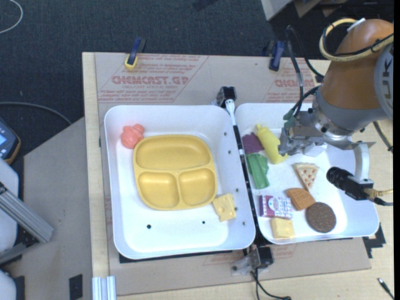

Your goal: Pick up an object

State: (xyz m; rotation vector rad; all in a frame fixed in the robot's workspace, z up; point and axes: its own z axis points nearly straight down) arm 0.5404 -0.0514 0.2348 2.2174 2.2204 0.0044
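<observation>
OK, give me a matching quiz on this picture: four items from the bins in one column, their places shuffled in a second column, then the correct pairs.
Things:
1. pink toy
2. yellow divided plate
3. brown round cookie
4. pizza slice

Places:
A. right bin, front corner
B. left bin, middle
C. right bin, just below the gripper
D. left bin, far left corner

Pairs: 1-D, 2-B, 3-A, 4-C
</observation>
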